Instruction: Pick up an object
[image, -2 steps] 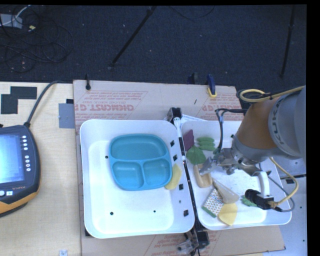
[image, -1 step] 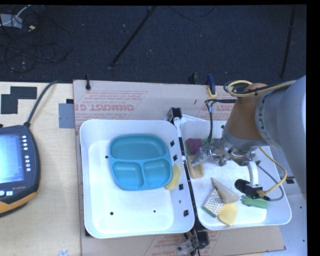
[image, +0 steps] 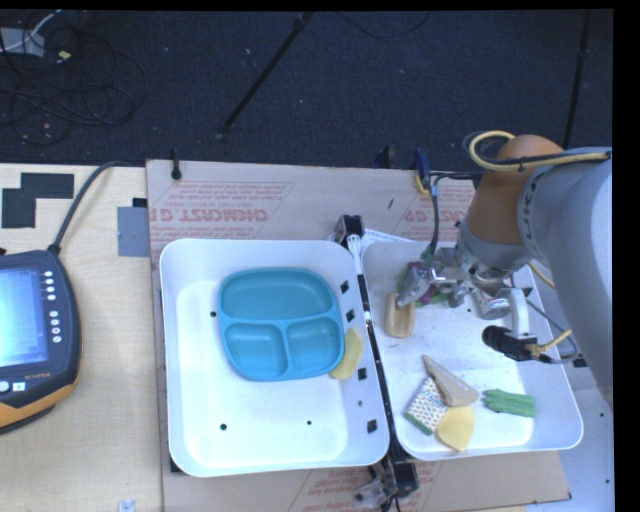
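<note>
Nearest the camera, at the front of the right bin (image: 560, 425), lies a cluster of small things: a yellow wedge (image: 457, 429), a checkered square (image: 426, 408) touching it on the left, a tan triangle (image: 449, 383) lying over both from behind, and a green piece (image: 509, 403) just right of the triangle.

Farther back in the right bin, close to the divider (image: 368, 335) between the bins, a tan block (image: 400, 319) stands alone on the white floor. The claw (image: 413, 288) hangs right over the block's back end, at the tip of the grey arm (image: 570, 230) with its orange band (image: 505, 205), which comes in from the right. Whether the claw's tips are spread or closed I cannot tell; its metal parts, with green and red bits among them, blur together there, and nothing can be made out gripped between them. The block looks to be resting on the bin floor, at or just below the claw. A black fitting with a cable (image: 512, 343) sits right of the block, under the arm.

Left of the divider, the left bin (image: 190, 400) holds a blue tray (image: 280, 323) with three sections, lying flat near the bin's middle. A yellow slice (image: 349, 357) pokes out from the tray's right front corner, between tray and divider.

Both bins rest on cardboard (image: 240, 205) on the bench (image: 80, 440). A pendant (image: 30, 335) with a lit screen lies on the bench well left of the left bin.
</note>
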